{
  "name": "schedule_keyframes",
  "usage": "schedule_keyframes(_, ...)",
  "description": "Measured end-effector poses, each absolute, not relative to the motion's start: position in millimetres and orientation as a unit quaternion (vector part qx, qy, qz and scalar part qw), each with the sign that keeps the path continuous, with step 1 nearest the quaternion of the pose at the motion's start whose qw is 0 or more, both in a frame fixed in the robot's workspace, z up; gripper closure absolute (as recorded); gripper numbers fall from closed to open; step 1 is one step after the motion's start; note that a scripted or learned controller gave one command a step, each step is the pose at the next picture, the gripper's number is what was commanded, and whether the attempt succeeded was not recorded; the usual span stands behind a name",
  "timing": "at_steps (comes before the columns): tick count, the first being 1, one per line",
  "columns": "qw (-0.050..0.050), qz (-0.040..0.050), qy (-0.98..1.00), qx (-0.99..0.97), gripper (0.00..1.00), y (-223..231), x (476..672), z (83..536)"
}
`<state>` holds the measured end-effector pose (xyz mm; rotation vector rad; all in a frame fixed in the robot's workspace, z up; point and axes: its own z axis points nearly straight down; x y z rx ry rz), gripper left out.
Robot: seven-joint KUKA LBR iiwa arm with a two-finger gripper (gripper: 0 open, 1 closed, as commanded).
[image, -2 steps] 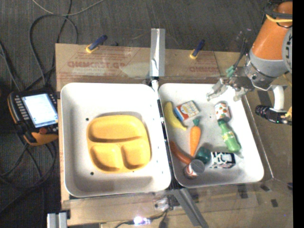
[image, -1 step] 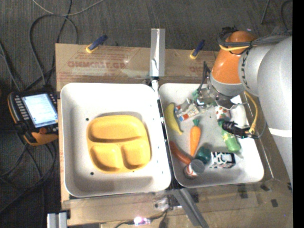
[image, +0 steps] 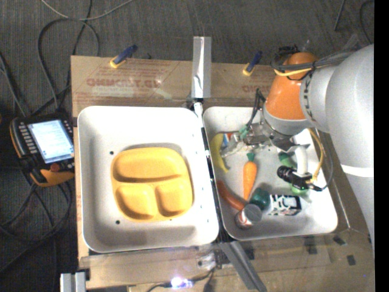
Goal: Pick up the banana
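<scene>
The yellow banana (image: 217,152) lies curved along the left wall of the right bin (image: 328,221), near its upper left part. My gripper (image: 239,142) hangs low over the bin just to the right of the banana, close to its upper half, below the orange wrist band (image: 285,102). The view shows nothing that I can make out as held in it. The arm's grey body covers the bin's upper right corner.
An orange carrot (image: 249,175) lies just below the gripper. A reddish sausage-like piece (image: 228,194), a teal cup (image: 260,197), a can (image: 246,216), a black-and-white box (image: 284,204) and a green item (image: 285,160) crowd the right bin. A yellow divided tray (image: 152,182) sits in the left bin (image: 91,163).
</scene>
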<state>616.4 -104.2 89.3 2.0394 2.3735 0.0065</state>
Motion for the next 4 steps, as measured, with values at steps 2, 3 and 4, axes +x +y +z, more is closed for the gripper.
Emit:
schedule_keyframes(2, 0.003, 0.0016, 0.661, 0.751, 0.0, -98.0, 592.2, 89.2)
schedule_keyframes(3, 0.002, 0.0016, 0.503, 0.864, 0.0, -97.6, 615.8, 88.5)
schedule_keyframes(4, 0.004, 0.0007, 0.504, 0.864, 1.0, -98.1, 616.1, 98.7)
